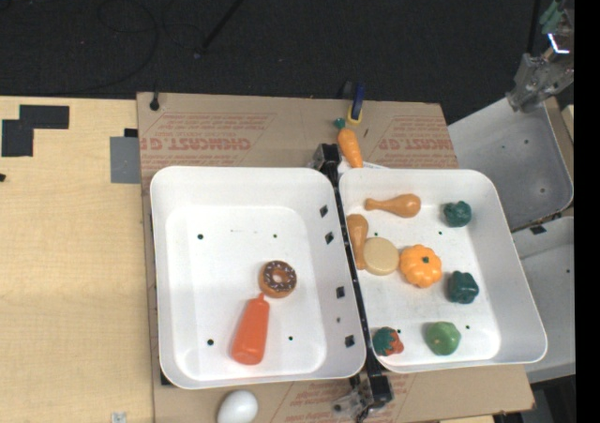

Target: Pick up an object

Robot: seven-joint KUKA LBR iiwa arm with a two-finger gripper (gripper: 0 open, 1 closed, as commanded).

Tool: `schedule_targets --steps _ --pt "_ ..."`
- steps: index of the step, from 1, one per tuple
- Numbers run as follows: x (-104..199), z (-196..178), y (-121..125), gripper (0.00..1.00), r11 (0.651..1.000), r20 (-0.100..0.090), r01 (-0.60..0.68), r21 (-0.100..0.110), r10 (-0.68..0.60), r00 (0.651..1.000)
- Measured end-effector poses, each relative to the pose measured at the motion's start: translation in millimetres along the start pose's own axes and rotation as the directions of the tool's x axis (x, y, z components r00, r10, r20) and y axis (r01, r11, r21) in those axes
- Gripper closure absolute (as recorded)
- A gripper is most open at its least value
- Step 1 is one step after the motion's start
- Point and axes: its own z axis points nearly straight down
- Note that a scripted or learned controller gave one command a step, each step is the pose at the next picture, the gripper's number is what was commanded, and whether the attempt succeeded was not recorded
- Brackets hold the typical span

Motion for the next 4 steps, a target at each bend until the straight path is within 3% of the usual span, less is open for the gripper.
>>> schedule_targets --steps 1,3,4 --pt "43.0 -67.9 -38.0 1.00 1.000 -0.004 0.000 0.006 0.000 1.000" --pt "129.9 -64.9 -142.0 1.00 1.000 -0.005 0.000 0.014 0.000 1.000" --pt "129.4 -73.7 -139.3 1.00 1.000 -0.003 0.002 0.017 -0.002 1.000"
